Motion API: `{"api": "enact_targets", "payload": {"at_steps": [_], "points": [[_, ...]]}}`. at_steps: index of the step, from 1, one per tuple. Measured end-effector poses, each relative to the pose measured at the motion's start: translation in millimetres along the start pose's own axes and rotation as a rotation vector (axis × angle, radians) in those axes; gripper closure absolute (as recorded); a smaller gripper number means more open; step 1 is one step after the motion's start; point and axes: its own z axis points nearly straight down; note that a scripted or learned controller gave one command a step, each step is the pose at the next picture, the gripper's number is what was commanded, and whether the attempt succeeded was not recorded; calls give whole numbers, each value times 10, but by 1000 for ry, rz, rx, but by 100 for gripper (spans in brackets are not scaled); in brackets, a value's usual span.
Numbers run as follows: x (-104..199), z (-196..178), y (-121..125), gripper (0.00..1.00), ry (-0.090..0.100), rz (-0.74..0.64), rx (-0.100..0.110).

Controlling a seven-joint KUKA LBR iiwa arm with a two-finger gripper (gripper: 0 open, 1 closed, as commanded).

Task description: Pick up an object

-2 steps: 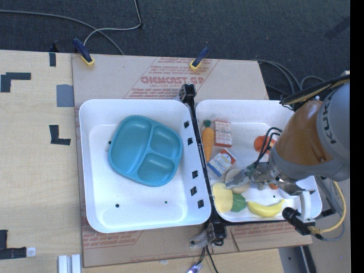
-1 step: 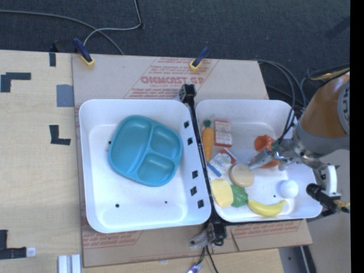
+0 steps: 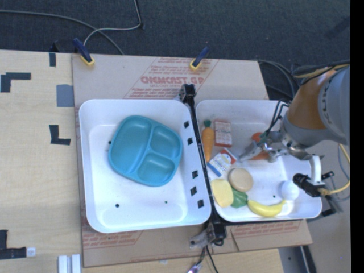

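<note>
Dark carpet floor [image 3: 227, 16] lies behind a pale wooden bench [image 3: 34, 169] topped with cardboard [image 3: 170, 78].

You see a bench [image 3: 34, 169] with a light wooden top, and some dark tape marks [image 3: 57, 135] lie on its left part. A brown cardboard sheet [image 3: 165, 78] with red print covers the middle of the bench. Two clamps with yellow tips hold the far edge of the sheet, one at the left corner [image 3: 83, 52] and one near the middle [image 3: 199, 59]. On the cardboard stand two shallow white bins side by side, the left bin [image 3: 94, 169] and the right bin [image 3: 244, 108], and their inner walls touch. A black strip with clips [image 3: 194, 152] runs along this shared wall. Beyond the bench the floor [image 3: 227, 16] is dark carpet, and a thin cable [image 3: 114, 24] lies on it.
</note>
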Motion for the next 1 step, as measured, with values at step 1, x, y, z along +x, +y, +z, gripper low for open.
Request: {"api": "enact_targets", "payload": {"at_steps": [1], "points": [[70,-4,571,0,-1,-1,-4]]}}
